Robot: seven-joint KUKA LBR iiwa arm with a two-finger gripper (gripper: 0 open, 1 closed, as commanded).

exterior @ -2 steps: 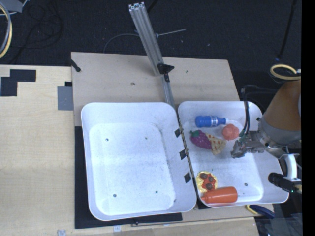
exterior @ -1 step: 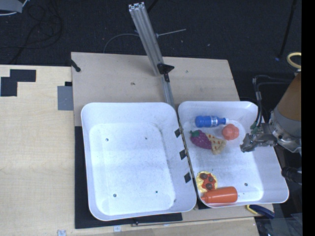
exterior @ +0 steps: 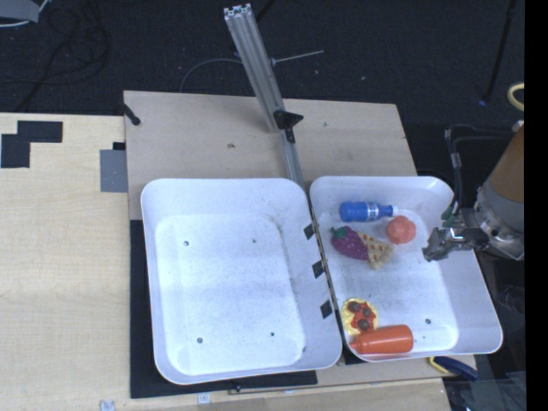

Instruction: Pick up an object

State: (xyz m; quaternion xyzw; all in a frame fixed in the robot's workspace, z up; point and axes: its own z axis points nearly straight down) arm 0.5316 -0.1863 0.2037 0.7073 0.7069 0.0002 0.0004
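Observation:
The right bin (exterior: pixel 462 315) holds several toy items: a blue bottle (exterior: pixel 364 211) lying on its side, a red-orange ball (exterior: pixel 400 229), a purple bunch of grapes (exterior: pixel 348 242), a pizza slice (exterior: pixel 377 250), a yellow piece with red bits (exterior: pixel 359 313) and an orange-red sausage (exterior: pixel 383 340). My gripper (exterior: pixel 438 245) hangs at the bin's right rim, to the right of the ball and apart from it. Nothing shows between its fingertips.
The left bin (exterior: pixel 227 281) sits beside the right one, joined by black clips (exterior: pixel 318 269). A metal rail (exterior: pixel 261 67) slants up from the bins' back edge. The arm's grey and orange wrist (exterior: pixel 507 197) reaches in from the right.

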